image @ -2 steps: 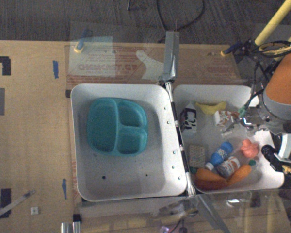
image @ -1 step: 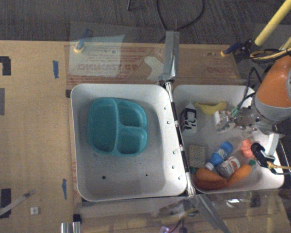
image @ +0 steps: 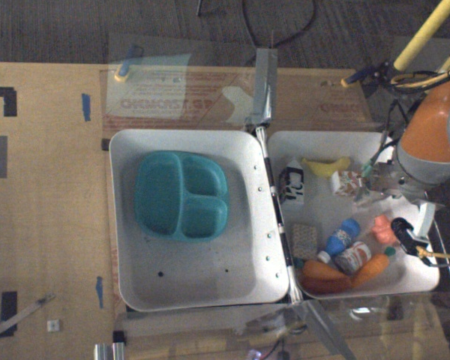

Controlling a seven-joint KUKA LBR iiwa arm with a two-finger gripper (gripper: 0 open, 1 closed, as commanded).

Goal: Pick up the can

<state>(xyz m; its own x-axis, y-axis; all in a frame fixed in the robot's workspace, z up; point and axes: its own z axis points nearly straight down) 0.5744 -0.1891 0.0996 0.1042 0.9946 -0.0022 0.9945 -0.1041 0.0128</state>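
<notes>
Item: can [image: 352, 259]. Small, lying on its side in the right bin [image: 424, 280], toward the near wall. Pale printed label, metallic end facing roughly the bin's near-left.

Neighbours: blue bottle [image: 340, 240] touching or just beside it on the left; carrot [image: 370, 269] against its right and near side; orange-brown piece [image: 324, 270] just to the near-left; pink toy [image: 384, 231] close behind on the right. Mesh square [image: 304, 238] further left. Banana [image: 325, 166] and a black-and-white piece [image: 292, 184] lie well apart at the far end.

Left bin [image: 127, 276]: holds a teal divided plate [image: 181, 195].

Hand [image: 379, 184]: over the far right part of the right bin, beneath the orange-banded arm [image: 432, 133]; apart from the can. Whether it is open or closed cannot be told; nothing visibly held.

Handling, as judged: rigid metal wall, likely light if a toy or empty, moderately heavy if full. Smooth and round, so inclined to roll or slip from a shallow pinch. Not fragile.

Grasp point, as judged: across the curved body at mid-length, jaws on either side of the cylinder. Crowding by bottle and carrot leaves little room for the jaws; nudging them is the main risk.
</notes>
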